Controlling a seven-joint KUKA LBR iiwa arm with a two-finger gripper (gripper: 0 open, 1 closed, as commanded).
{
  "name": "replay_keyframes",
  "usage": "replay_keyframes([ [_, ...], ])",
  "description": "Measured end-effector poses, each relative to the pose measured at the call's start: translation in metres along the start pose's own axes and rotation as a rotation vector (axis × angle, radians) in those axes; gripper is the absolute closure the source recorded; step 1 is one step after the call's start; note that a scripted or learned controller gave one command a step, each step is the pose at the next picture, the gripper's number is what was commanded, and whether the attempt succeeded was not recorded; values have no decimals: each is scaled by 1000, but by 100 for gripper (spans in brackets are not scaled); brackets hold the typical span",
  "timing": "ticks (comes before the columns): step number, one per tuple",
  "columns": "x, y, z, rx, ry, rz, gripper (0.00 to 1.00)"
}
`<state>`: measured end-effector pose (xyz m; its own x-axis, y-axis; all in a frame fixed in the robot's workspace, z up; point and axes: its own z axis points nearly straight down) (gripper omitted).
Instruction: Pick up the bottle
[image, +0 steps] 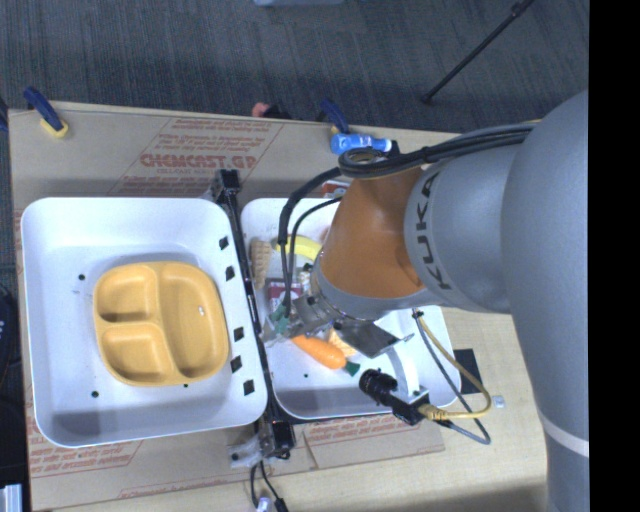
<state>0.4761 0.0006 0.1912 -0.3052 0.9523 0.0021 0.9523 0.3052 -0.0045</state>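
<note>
Two shallow white bins sit side by side on the cardboard-covered bench (180, 150), parted by a black strip with clips (240, 290). The left bin (50, 230) holds a yellow divided tray (160, 322), lying flat near its middle with its three compartments facing up. The grey arm (500, 220) reaches in from the right and covers most of the right bin (330, 405), its orange band (370, 240) hanging over the far half. The gripper (303, 322) is low over the left part of that bin, just right of the black strip, and so much of it is hidden under the wrist that I cannot tell whether it is released or clenched. Just on its near side lies an orange carrot (320, 351), pointing left, with a green tip at its right end. On the far side of the gripper a pale brush (262, 258) lies along the bin's left wall, and a yellow thing (303, 246) pokes out from beneath the orange band. Between the brush and the gripper is a small red and green thing (279, 298), touching or nearly touching the gripper. It is too hidden to say whether it is the bottle, so the bottle's place relative to the gripper cannot be settled. Blue clamps (45, 112) grip the far edge of the bench.
</note>
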Motion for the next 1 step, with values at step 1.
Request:
replay_keyframes([
  [1,66,21,-45,-1,-1,-16,100],
])
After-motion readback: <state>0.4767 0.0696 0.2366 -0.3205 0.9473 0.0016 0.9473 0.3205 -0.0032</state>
